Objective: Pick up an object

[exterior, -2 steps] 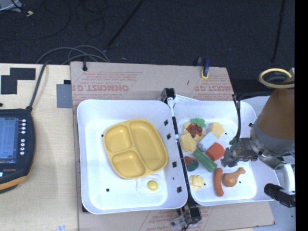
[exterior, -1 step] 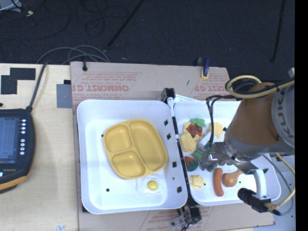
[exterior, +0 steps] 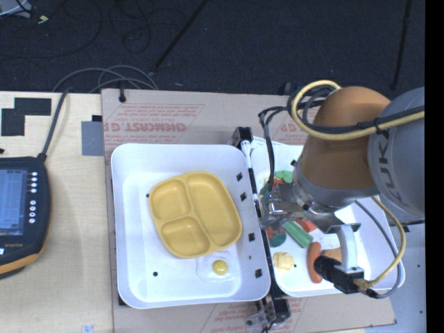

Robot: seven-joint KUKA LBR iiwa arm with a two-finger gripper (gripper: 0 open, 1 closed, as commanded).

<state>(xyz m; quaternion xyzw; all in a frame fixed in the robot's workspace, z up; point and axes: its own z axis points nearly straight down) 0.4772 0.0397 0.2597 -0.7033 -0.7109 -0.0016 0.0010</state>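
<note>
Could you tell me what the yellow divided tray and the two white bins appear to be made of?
The yellow divided tray looks like moulded plastic, matte: one even colour, rounded compartment walls, no sharp glare. The left white bin and right white bin also look like plastic, smooth with a slight sheen and rounded corners, though thin enamelled metal cannot be ruled out.

A handheld control pendant (exterior: 19, 214) w/ a lit screen lies at the left edge of the wooden bench (exterior: 69, 283), a black cable (exterior: 57, 123) running from it to the back. Black & grey squares (exterior: 28, 113) are marked on the bench top. Behind is dark carpet (exterior: 208, 33) w/ loose cables.
</note>
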